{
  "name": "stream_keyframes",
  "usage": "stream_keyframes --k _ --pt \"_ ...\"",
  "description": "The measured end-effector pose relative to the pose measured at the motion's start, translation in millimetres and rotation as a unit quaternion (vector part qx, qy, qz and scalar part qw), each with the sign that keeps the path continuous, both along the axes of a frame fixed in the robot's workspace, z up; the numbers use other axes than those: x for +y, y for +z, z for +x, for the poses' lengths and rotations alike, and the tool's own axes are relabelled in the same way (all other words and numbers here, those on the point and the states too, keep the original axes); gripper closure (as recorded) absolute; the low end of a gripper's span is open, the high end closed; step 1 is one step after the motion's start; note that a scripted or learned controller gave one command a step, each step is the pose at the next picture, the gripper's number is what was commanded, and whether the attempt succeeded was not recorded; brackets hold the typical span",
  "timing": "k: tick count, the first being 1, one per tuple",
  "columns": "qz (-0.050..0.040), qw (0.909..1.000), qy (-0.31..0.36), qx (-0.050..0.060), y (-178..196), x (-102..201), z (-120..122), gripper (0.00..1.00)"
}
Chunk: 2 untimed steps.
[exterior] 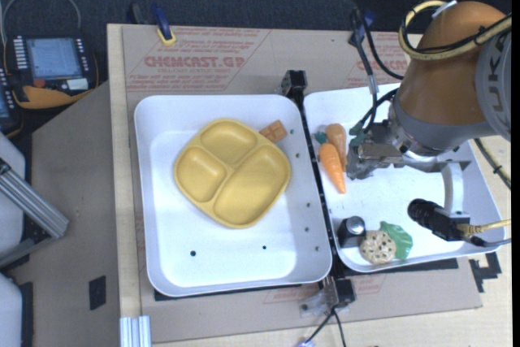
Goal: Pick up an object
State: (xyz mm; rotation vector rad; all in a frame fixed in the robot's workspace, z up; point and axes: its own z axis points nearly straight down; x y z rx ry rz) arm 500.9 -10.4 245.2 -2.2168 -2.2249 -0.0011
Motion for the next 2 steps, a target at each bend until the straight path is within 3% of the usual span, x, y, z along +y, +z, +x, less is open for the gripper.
stream_keyframes --k 1,2 --pt "0.0001 1.0 0.0 0.002 -16.4 49.1 3.9 1.0" --pt "-0.0001 1.0 0.0 0.002 -18.8 92.4 -8.0 1.0"
